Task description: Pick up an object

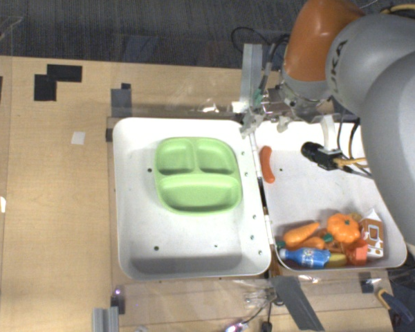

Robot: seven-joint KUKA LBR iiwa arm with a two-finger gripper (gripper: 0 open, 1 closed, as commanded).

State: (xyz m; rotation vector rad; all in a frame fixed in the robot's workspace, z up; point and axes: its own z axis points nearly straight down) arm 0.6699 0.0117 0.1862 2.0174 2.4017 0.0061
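my fingers (263, 116): can't tell if parted | red sausage (266, 165): just below them | green divided plate (196, 174): lower left

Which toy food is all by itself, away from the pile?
The red hot dog. It lies alone against the right bin's left wall, while the other toys sit heaped in the near corner.

From my remote station, the grey arm (380, 88) leans over the right bin (297, 192), where an orange sausage (266, 164) lies near the divider and toys cluster in the near corner (332, 242). A green divided plate (196, 173) sits in the left bin (135, 206).
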